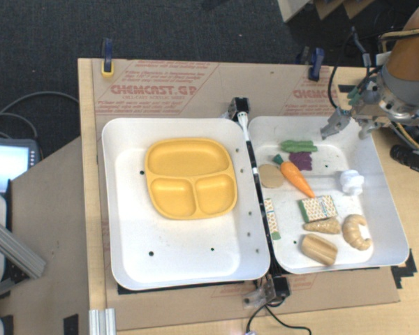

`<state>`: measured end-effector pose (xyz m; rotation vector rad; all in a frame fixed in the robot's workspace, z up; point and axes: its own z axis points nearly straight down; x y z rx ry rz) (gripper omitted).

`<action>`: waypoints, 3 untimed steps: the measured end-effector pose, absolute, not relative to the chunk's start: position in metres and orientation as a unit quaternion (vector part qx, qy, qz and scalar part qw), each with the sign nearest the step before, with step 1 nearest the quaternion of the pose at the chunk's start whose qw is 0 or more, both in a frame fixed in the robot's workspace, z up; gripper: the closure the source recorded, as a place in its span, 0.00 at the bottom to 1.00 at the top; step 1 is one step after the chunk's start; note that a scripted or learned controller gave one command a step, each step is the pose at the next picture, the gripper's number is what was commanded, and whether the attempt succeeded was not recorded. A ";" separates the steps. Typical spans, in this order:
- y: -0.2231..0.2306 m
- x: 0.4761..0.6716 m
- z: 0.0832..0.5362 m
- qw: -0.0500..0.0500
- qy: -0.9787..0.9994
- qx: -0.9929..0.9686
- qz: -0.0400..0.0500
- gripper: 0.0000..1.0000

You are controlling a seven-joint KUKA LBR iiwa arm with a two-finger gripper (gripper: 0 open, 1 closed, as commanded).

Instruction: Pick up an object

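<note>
Toy food pieces are sitting in the right-hand shallow white bin point(384, 250), all below and left of the two-finger gripper point(350, 122), which is hovering over that bin's top right corner, fingers spread wide, gripping nothing. Closest candidate is looking like the flat green bean-shaped piece point(297, 146), just left and slightly below, long axis running left-right. Purple chunk point(302, 160) is touching its underside; orange plastic carrot point(296, 178) is lying diagonally past that. Small white lump point(351, 181) is sitting almost straight below the gripper. Yellow three-compartment plate point(191, 176) is far left in the other bin.
</note>
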<state>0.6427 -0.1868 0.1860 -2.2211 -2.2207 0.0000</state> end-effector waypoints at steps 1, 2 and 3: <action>-0.116 0.660 0.079 0.002 -0.709 -0.705 0.000 0.00; -0.120 0.661 0.096 -0.002 -0.707 -0.707 -0.001 1.00; -0.018 0.580 0.191 0.001 -0.710 -0.704 -0.003 1.00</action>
